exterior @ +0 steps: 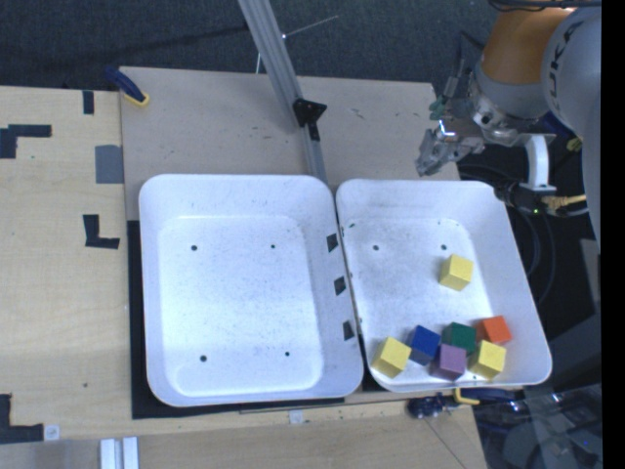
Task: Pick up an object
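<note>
Several small cubes lie in the right bin (391, 203). One yellow cube (455, 272) sits alone near the bin's middle right. Along the near edge a yellow cube (393, 357), a blue cube (425, 343), a green cube (458, 336), a purple cube (451, 361), an orange cube (495, 329) and another yellow cube (489, 360) are clustered together. My gripper (436, 156) hangs above the bench just beyond the right bin's far edge, well away from the cubes. Nothing shows between its fingers.
The left bin (156, 213) stands beside the right one. A slanted metal rail (278, 66) crosses the bench behind the bins. A blue and yellow tool (127, 86) lies at the bench's far left. Cables (547, 203) run to the right of the right bin.
</note>
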Controlling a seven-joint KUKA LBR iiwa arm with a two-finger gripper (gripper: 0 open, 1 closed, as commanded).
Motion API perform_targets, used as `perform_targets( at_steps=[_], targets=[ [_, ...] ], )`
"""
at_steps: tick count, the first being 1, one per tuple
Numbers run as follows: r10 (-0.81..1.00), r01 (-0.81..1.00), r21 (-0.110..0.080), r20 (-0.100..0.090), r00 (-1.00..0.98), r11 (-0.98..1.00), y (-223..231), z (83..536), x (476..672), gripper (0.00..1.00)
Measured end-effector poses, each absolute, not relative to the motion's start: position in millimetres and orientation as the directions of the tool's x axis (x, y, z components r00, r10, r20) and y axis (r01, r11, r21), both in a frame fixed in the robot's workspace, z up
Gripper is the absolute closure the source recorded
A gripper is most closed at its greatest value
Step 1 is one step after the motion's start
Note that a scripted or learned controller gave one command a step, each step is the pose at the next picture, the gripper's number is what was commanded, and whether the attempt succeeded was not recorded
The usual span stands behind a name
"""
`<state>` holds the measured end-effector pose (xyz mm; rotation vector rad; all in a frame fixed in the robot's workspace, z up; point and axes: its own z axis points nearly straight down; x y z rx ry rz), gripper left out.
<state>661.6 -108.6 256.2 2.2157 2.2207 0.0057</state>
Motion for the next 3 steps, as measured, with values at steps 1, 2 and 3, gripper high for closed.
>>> perform_targets(
  at_steps=[1,2,3],
  targets=[
    [1.000,1.000,0.000,0.001,-0.005,0.005,-66.2,255.9,650.7,1.00],
    [1.000,1.000,-0.001,0.002,-0.007,0.007,-13.2,261.4,636.1,1.00],
    [1.000,1.000,-0.002,0.002,-0.007,0.007,38.3,263.7,618.9,1.00]
  ],
)
